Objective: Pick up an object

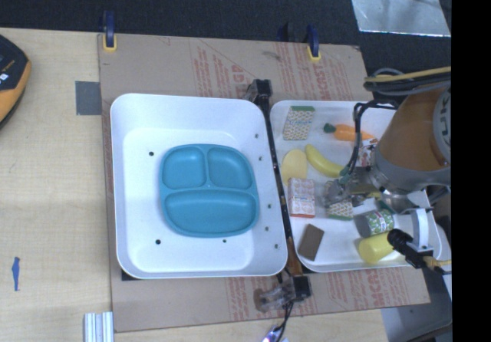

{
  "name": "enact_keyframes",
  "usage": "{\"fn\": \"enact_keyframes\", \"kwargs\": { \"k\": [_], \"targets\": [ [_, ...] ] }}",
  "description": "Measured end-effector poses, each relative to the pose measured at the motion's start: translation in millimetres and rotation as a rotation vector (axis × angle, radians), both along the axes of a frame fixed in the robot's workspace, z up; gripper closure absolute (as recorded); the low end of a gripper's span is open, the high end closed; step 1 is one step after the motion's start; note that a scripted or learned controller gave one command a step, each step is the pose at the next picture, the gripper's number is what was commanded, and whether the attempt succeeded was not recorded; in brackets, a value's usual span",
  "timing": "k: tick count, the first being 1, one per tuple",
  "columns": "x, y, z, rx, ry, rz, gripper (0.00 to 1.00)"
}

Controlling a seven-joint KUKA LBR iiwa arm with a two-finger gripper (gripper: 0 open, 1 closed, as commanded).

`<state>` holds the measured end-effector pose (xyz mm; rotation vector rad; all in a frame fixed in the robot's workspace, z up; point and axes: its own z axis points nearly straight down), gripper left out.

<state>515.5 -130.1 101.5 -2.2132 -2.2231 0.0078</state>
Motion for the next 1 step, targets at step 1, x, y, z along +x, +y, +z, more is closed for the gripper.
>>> {"fn": "enact_keyframes", "kwargs": {
  "k": [1],
  "targets": [
    [25.8, 61.9, 95.8, 0.002, -0.013, 0.006, 1.00]
  ]
}}
